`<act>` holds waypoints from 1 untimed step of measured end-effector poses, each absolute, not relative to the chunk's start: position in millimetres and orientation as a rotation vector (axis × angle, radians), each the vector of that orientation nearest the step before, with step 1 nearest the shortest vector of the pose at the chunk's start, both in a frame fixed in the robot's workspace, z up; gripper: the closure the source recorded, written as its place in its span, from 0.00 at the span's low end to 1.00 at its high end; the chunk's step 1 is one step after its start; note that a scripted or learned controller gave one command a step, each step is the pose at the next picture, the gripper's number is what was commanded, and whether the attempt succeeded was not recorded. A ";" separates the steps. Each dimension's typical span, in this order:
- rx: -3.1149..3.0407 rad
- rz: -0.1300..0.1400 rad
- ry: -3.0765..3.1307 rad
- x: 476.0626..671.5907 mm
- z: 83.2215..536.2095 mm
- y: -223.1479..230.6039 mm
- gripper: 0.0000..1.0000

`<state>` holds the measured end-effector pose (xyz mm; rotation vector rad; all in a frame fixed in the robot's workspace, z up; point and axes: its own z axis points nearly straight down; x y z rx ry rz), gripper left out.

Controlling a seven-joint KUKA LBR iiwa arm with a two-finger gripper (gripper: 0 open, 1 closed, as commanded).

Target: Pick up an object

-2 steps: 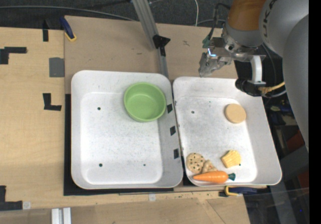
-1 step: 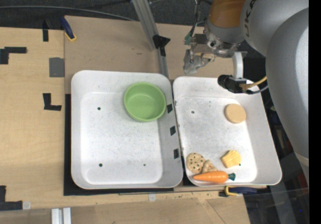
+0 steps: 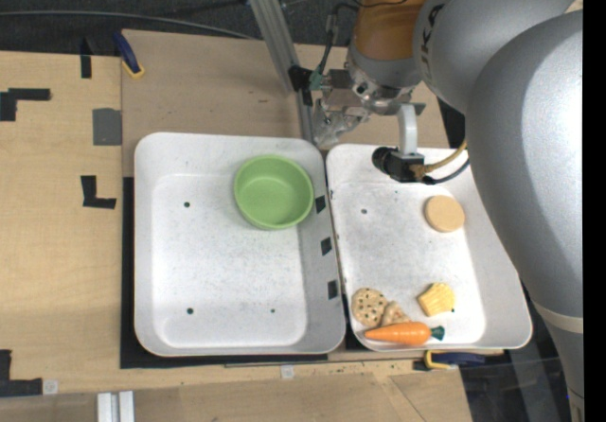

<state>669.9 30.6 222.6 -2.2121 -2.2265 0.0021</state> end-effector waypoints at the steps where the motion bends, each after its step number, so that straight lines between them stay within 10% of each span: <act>1: -2.211 0.002 -2.227 661.6 221.7 89.4 1.00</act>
